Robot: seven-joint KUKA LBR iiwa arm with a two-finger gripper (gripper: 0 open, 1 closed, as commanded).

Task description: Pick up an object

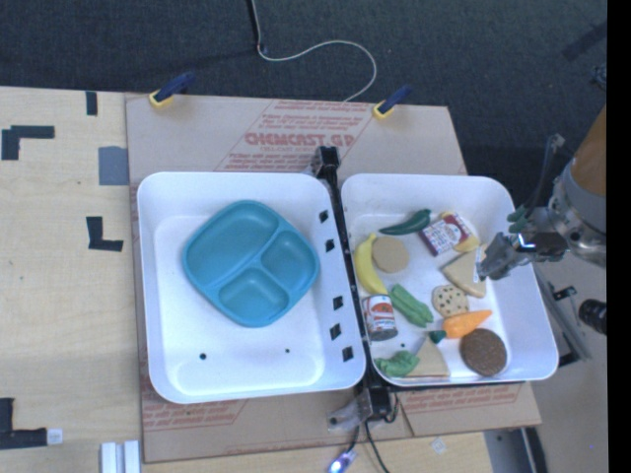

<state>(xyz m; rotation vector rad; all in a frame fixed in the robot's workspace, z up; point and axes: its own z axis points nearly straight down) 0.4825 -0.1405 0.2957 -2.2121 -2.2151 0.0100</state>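
Brown patty (484,352) by bin rim (540,313)

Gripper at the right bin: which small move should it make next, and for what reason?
Probably a short descent. The gripper hangs at the right bin's right side, next to the cheese wedge, with nothing visibly between its fingers, so that wedge seems the nearest thing to pick.

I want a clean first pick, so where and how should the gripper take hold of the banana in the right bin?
Grip the banana at mid-length, fingers closing across its narrow width, descending from above. Its left side lies near the bin wall, so an angled approach looks cramped.
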